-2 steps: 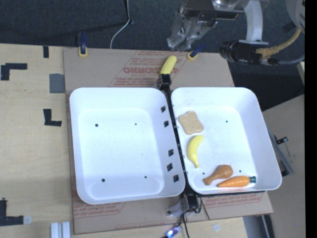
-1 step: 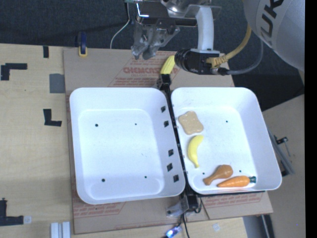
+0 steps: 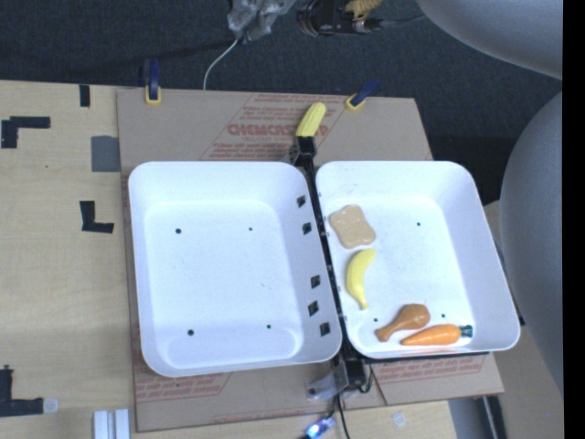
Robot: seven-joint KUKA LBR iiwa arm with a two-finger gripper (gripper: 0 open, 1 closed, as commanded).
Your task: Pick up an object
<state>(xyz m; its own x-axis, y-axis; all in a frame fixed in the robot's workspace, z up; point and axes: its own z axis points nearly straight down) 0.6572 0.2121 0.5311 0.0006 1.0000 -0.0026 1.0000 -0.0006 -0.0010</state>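
The right bin (image 3: 457,245) holds a tan slice of toast (image 3: 352,226) near its left wall. Below the toast lies a yellow banana (image 3: 359,276). A brown chicken drumstick (image 3: 405,321) and an orange carrot (image 3: 434,335) lie along the bin's front edge. My gripper (image 3: 256,3) hangs high at the top of the view, beyond the back of the bench and far from both bins. It is blurred and nothing shows in it.
The left bin (image 3: 146,245) stands beside the right one on a cardboard sheet (image 3: 256,135). A yellow clamp (image 3: 310,122) sits at the back where the bins meet. The grey arm (image 3: 548,154) fills the right side and top right corner.
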